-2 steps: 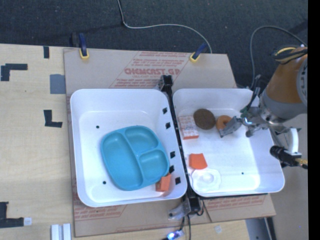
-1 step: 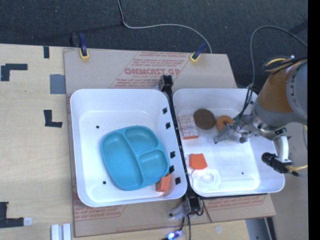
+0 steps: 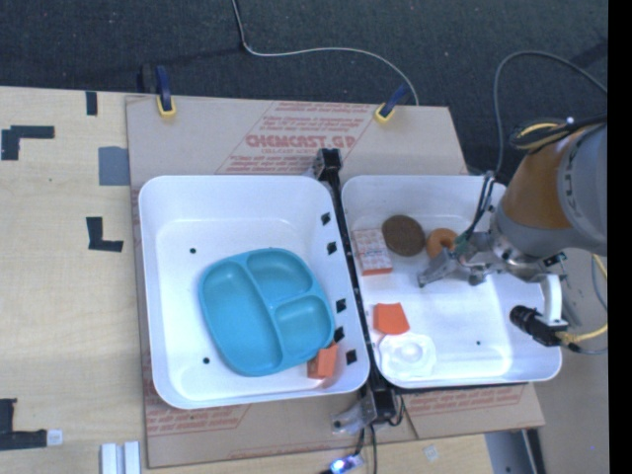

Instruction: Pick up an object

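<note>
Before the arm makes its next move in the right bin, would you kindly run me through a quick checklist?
1. Gripper inside right bin: ok.
2. Object between fingers: not ok, none seen held.
3. Finger opening: cannot tell.
4. Nearest targets, orange ring and brown disc, beside the gripper: ok.
5. Orange block and white lid lying unobstructed: ok.
6. Blue tray in left bin, out of the way: ok.

2 white bins, 1 blue tray, 2 orange blocks, 1 brown disc.
</note>
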`<act>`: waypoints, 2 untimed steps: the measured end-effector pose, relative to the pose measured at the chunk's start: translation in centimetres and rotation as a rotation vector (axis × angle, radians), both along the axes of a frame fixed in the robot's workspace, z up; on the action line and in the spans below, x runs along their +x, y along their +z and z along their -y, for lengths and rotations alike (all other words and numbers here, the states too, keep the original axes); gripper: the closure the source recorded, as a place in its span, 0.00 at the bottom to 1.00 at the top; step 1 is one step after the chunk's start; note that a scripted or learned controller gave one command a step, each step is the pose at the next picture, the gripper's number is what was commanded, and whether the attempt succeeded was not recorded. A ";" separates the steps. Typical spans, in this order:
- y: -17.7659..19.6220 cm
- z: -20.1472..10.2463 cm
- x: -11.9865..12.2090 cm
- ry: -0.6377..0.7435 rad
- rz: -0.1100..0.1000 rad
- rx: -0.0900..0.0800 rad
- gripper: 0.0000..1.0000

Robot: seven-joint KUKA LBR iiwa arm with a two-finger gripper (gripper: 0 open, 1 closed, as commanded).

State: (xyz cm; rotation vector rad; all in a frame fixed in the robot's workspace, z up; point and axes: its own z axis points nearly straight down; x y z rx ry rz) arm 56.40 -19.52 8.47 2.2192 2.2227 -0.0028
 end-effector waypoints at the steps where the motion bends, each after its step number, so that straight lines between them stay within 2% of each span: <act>1: 1.1 0.1 0.1 0.000 0.004 -0.003 1.00; 2: 5.4 -0.2 0.1 0.000 0.002 0.001 1.00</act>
